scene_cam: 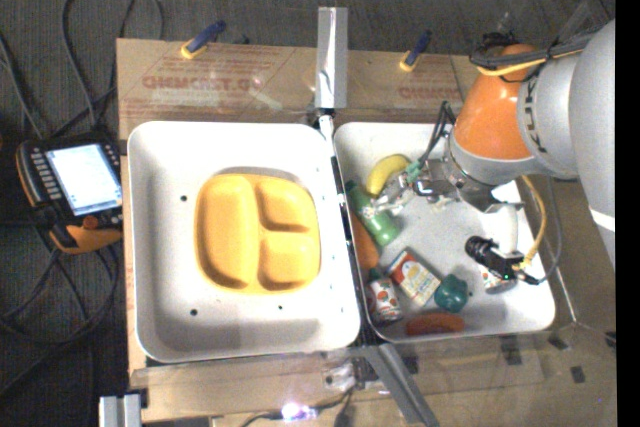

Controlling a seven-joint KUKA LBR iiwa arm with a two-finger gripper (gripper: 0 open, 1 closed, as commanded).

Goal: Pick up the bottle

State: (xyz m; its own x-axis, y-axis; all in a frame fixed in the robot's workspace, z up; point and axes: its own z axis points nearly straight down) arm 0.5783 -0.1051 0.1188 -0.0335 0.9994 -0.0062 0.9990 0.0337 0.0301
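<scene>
Arm: grey with orange band (500,115), enters from frame right, over the right bin (520,320).
Hand (395,200): low over that bin's left part, at the green bottle (375,220); finger state cannot tell.
Bottle: lies just below the banana (388,172), near the divider.
Other items: red carton (412,277), teal piece (451,292).
Left bin (160,315): yellow tray (260,230).

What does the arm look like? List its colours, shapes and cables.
The arm is a thick, rounded grey body with a glossy orange band above the wrist. Below the band sits a grey metal wrist section, ending in a small metallic tool. A black cable runs over the orange band, and a yellowish cable loops beside the wrist.
</scene>
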